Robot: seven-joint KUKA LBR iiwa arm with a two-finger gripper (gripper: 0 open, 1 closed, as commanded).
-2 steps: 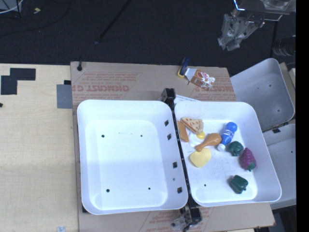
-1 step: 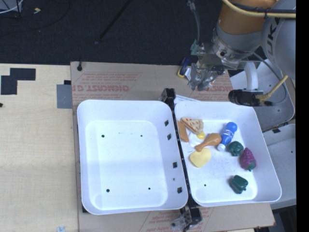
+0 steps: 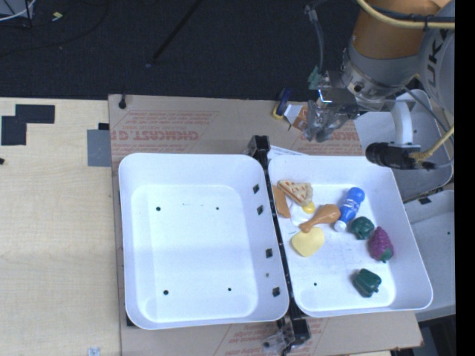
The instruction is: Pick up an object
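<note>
My gripper (image 3: 320, 130) hangs high above the far edge of the right bin (image 3: 412, 273), with nothing visible between its fingers. In that bin lie a blue and white bottle (image 3: 350, 203), a brown drumstick (image 3: 321, 216), a yellow piece (image 3: 309, 242), a waffle-like wedge (image 3: 296, 192), a purple grape bunch (image 3: 381, 243) and two dark green pieces (image 3: 361, 228) (image 3: 367, 282). All of them sit below and in front of the gripper, apart from it.
The left bin (image 3: 189, 295) stands beside the right one, with a black clip rail (image 3: 269, 228) between them. Both rest on a cardboard sheet (image 3: 185, 128) over the wooden bench. A black handle (image 3: 393, 156) juts out at the right.
</note>
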